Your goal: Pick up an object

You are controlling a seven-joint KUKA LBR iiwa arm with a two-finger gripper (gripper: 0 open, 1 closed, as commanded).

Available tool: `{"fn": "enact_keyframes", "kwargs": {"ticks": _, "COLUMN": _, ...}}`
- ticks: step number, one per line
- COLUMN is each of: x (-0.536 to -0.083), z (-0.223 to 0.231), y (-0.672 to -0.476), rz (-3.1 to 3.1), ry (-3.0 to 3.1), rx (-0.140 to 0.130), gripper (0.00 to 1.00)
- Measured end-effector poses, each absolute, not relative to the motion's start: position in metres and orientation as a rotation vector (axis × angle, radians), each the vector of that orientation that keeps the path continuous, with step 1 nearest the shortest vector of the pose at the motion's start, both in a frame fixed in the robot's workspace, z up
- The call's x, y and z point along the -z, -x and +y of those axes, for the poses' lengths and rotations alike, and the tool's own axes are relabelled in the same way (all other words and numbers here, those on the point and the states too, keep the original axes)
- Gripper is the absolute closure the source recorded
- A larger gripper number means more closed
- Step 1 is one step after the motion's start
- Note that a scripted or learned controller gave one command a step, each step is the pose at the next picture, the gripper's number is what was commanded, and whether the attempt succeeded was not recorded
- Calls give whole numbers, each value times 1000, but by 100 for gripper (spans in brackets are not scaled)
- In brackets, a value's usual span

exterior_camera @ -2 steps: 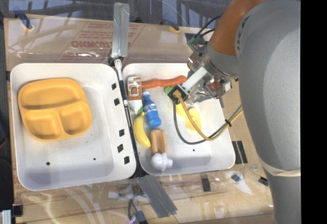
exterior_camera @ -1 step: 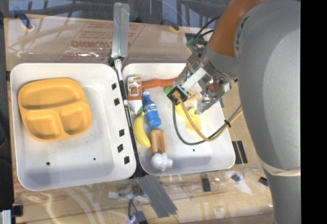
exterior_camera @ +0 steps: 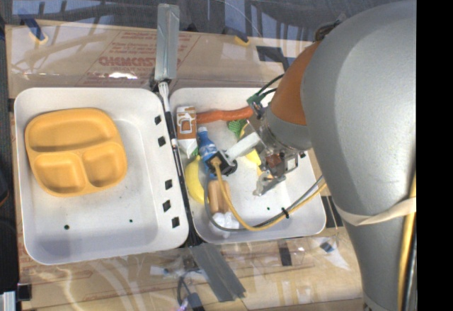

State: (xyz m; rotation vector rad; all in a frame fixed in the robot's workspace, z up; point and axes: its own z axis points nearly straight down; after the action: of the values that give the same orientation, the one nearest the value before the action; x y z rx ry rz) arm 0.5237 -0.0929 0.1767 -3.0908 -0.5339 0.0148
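My gripper hangs over the middle of the right bin, its metal tip pointing down at the bin's bare floor. The objects lie to its left: a blue bottle, a yellow banana-like piece, a tan wooden piece and a white crumpled item. An orange carrot-shaped object and a small brown and white box lie along the far wall. A green piece peeks out beside the wrist. Nothing shows between the fingers.
The left bin holds a yellow divided plate in its far half. The arm's big grey body covers the right bin's right side. Cardboard and tape strips run beyond and in front of the bins.
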Motion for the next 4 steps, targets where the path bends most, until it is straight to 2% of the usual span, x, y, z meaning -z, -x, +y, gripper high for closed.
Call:
{"fn": "enact_keyframes", "kwargs": {"ticks": 1, "x": -91, "z": -104, "y": -498, "rz": -442, "ry": 3105, "rx": -7, "gripper": 0}}
{"fn": "enact_keyframes", "kwargs": {"ticks": 2, "x": -114, "z": -143, "y": -485, "rz": -561, "ry": 3089, "rx": -3, "gripper": 0}}
{"fn": "enact_keyframes", "kwargs": {"ticks": 3, "x": -107, "z": -95, "y": -571, "rz": -331, "ry": 3120, "rx": -7, "gripper": 0}}
{"fn": "enact_keyframes", "kwargs": {"ticks": 4, "x": -89, "z": -96, "y": -556, "rz": -327, "ry": 3120, "rx": -12, "gripper": 0}}
